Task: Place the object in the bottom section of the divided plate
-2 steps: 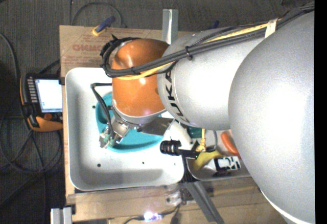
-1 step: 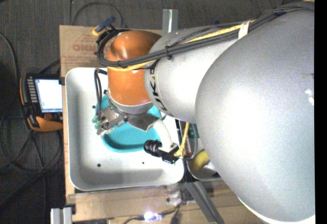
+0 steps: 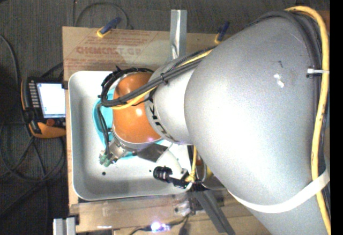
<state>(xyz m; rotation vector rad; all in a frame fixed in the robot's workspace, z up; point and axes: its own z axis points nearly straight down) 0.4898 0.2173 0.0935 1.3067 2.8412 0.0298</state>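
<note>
Turquoise plate (image 3: 102, 116) just beside the hand (image 3: 105, 159).

We see the grey arm (image 3: 241, 116) covering most of the white bin (image 3: 80, 137), from twelve to four o'clock. The turquoise plate (image 3: 103, 116) lies under its orange band (image 3: 131, 113). Bare bin floor remains at nine and seven o'clock.

My grey arm (image 3: 246, 116) sweeps in from the right — orange band (image 3: 131, 113) bent downward, gripper (image 3: 106, 159) low near the bin's left side.
</note>
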